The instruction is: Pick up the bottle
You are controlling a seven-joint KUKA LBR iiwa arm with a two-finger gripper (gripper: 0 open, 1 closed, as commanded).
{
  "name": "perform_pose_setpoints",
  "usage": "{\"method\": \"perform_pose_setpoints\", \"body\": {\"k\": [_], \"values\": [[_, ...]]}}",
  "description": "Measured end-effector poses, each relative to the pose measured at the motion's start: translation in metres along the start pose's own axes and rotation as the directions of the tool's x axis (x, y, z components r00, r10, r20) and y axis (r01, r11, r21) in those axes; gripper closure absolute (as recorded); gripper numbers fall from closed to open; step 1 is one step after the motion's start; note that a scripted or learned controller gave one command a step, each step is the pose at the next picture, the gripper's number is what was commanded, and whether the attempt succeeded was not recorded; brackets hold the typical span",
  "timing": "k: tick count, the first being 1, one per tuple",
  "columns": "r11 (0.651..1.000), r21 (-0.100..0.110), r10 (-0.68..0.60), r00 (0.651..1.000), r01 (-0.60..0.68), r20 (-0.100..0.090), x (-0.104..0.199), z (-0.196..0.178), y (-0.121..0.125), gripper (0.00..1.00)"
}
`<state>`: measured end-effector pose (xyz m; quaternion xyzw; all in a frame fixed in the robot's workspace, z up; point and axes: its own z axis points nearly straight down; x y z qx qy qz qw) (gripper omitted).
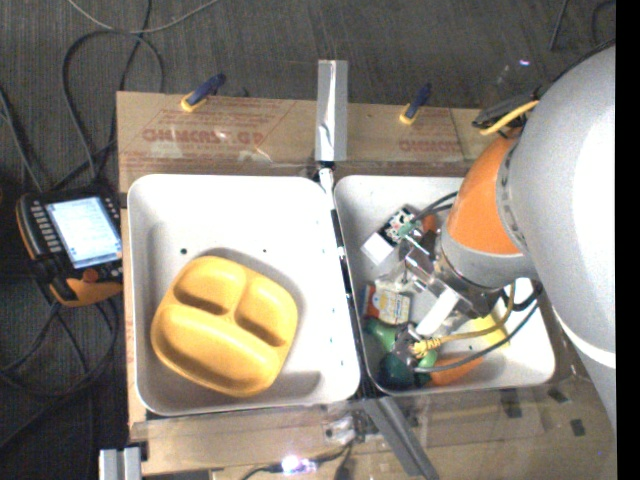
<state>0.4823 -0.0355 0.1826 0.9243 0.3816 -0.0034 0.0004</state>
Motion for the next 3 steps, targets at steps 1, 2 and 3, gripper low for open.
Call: {"method": "perform_pose_setpoints", "body": {"k": [1, 2, 3], "values": [[0.999, -0.006, 0.049, 0.999, -0.049, -0.008, -0.037, 0.082, 0.050, 0.00], [0.999, -0.008, 0.044, 0.999, -0.045, -0.013, -0.034, 0.071, 0.050, 1.00], [0.934, 0.000, 0.358, 0.934, -0.358, 0.000, 0.005, 0.000, -0.003, 1.00]]}}
